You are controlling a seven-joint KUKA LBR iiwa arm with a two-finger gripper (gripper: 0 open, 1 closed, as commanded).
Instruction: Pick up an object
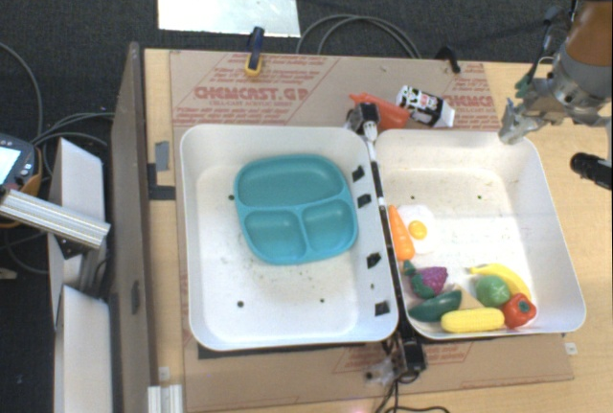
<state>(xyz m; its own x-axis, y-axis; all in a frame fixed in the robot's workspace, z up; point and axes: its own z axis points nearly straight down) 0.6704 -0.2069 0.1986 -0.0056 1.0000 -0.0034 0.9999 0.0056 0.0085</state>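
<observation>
Toy foods lie in the right bin (479,173): an orange carrot (399,232) by the divider, a fried egg (416,224), a purple piece (432,280), a dark green cucumber (434,307), a yellow corn cob (470,320), a banana (505,277), a green pepper (493,290) and a red tomato (519,309). My gripper (514,126) hangs over the bin's far right corner, well away from the foods, with nothing seen in it.
A teal divided plate (292,208) lies in the left bin (215,239). Clamps (369,119) and a black-and-white item (424,105) sit on the cardboard behind the bins. Cables run around the bench.
</observation>
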